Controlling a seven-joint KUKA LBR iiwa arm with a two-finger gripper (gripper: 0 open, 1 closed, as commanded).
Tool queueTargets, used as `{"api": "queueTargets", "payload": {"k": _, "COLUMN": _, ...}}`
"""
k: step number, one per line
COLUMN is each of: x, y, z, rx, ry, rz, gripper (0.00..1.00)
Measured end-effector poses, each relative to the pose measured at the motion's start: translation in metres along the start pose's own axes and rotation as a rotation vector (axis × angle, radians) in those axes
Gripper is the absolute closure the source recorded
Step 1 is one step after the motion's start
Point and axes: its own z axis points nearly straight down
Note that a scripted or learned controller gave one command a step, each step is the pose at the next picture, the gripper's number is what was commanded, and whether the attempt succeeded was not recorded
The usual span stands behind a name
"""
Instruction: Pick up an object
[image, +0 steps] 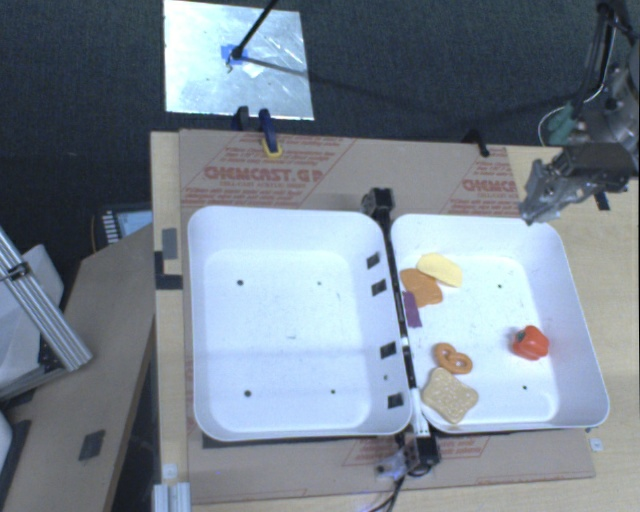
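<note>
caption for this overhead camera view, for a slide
Gripper above the right bin's far corner; red pepper, pretzel and bread slice lie inside.

Grey metal wrist block (592, 160), teal fitting, looping cables

We are viewing from one fixed camera above the tan wooden bench (120, 330), looking down at a slant, far enough to take in both shallow white plastic bins (290, 225) side by side.
</note>
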Motion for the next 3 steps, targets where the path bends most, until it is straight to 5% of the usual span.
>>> {"api": "queueTargets", "payload": {"k": 1, "x": 0.075, "y": 0.014, "z": 0.062, "rx": 0.009, "ry": -0.001, "rz": 0.003, "gripper": 1.0}}
{"api": "queueTargets", "payload": {"k": 2, "x": 0.131, "y": 0.001, "z": -0.021, "rx": -0.005, "ry": 0.003, "rz": 0.004, "gripper": 1.0}}
{"api": "queueTargets", "payload": {"k": 3, "x": 0.199, "y": 0.002, "z": -0.015, "rx": 0.003, "ry": 0.0, "rz": 0.004, "gripper": 1.0}}
